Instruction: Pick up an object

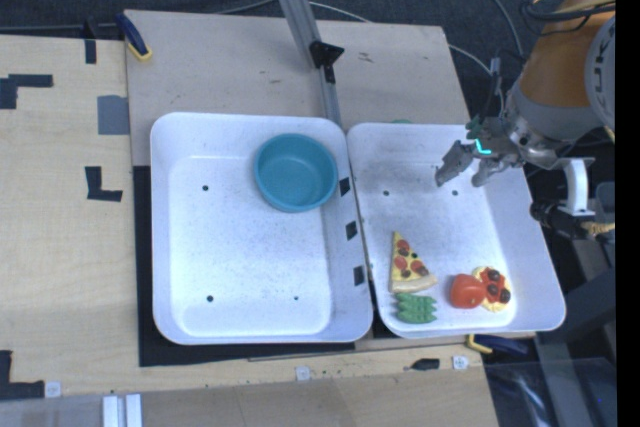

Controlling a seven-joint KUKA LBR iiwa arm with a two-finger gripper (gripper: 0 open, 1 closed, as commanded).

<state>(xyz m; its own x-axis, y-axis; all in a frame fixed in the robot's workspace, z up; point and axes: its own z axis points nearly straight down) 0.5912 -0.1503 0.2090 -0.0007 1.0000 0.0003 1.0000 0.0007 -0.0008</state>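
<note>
While nothing is yet between its fingers, the gripper (464, 168) hangs over the far part of the right bin (520, 215), its two dark fingers spread apart and pointing down toward bare white floor. In the camera view, the arm reaches in from the right, its orange band just above the wrist.

The candidates for picking lie in the near part of that same bin: a pizza slice toy (408, 267) near the bin's left wall, a small green piece (416, 309) just nearside of it, and to their right a red tomato-like toy (466, 290) touching a yellow-and-red piece (492, 286). All four rest on the bin floor, well apart from the gripper.

The left bin (200, 255) holds a blue bowl (295, 171) at its far right corner, also untouched.

By my judgement the task is at its start: no object is lifted or grasped. What is left is the whole pick: travel toward the near end of the bin, descend over one toy, close on it and raise it.
</note>
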